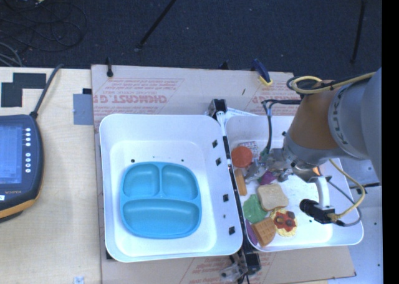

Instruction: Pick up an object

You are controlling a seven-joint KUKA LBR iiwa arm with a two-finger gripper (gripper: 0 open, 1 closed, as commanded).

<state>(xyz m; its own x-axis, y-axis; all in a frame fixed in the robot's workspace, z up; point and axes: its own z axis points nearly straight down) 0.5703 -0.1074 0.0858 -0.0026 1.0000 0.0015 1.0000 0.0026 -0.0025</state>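
Table (59,242): pale wood, carrying a sheet of printed cardboard (156,93); two white bins sit on it side by side, their inner walls meeting.
Left bin (156,128): holds one blue divided plate (161,198) with three compartments, lying flat around the bin's middle, a little toward the near edge.
Right bin (344,231): holds a cluster of toy foods, all in its left half.
Arm (352,114): grey with an orange band (308,128), reaching in over the right bin's right edge and far-right corner, wrist tipped down toward the bin's middle.
Jaws: low over the right bin's middle, just right of the red round piece and just beyond the bread slice. The wrist hardware crowds them, so I cannot tell whether they are wide, narrow or holding anything.
Red round piece (242,155): by the right bin's left wall, toward the far edge.
Orange stick (240,183): along the same wall, just nearer than the red piece.
Bread slice (272,197): tan, flat, near the bin's middle, touching the green piece.
Green piece (254,209): left of the bread, close to the left wall.
Waffle (264,231): brown grid, at the near-left corner.
Yellow piece with red spots (285,222): touching the waffle's right side, by the near edge.
Handheld screen unit (15,158): at the table's left edge, well apart from the bins.
Blue clamp (262,72): on the cardboard's far edge, beyond the right bin.
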